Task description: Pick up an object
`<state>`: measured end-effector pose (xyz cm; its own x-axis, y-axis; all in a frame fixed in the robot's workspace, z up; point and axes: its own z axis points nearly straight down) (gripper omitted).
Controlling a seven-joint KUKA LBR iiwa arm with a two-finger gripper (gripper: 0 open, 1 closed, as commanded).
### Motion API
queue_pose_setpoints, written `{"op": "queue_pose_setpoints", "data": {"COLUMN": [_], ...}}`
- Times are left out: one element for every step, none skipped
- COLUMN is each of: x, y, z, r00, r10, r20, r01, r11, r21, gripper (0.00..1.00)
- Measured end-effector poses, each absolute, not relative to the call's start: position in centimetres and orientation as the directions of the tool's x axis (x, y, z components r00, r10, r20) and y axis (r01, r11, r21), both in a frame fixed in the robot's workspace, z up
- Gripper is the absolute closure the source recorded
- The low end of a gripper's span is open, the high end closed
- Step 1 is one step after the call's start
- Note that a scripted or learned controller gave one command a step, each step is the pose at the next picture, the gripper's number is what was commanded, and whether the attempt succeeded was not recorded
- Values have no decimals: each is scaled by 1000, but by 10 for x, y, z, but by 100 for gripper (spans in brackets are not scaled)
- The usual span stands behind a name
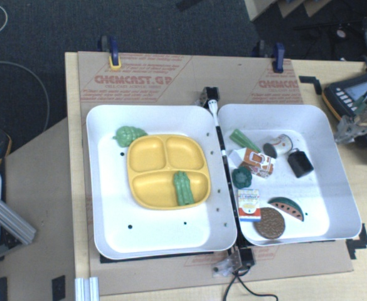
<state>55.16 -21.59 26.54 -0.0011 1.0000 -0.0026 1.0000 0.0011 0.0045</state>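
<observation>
The right bin (334, 168) holds several small objects. A green stick (239, 138) lies at its upper left, with an orange and white packet (259, 162) just below it. A dark green round piece (241, 178) sits by the left wall, above a white and red carton (249, 205). A brown disc (271, 223) and a watermelon slice (288, 207) lie at the front. A black block (300, 163) and a small silver and white item (282, 143) rest near the middle. In the left bin (101, 187), a yellow divided plate (152, 155) carries a green pickle (183, 188) in its front compartment.
A leafy green toy (130, 135) lies beside the plate's far left corner. Clamps (113, 51) (278, 58) hold the cardboard sheet at the back. A yellow and black device (349, 96) sits off the bench's right side. Black hardware (210, 95) stands between the bins at the back.
</observation>
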Motion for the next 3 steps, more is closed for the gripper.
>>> {"op": "queue_pose_setpoints", "data": {"x": [507, 478, 485], "y": [-146, -80, -13], "z": [331, 269, 353], "r00": [-7, -6, -9], "r10": [1000, 1000, 1000], "r20": [0, 5, 1], "r01": [1000, 1000, 1000], "r11": [7, 7, 9], "r21": [7, -9, 10], "gripper": [100, 100, 100]}}
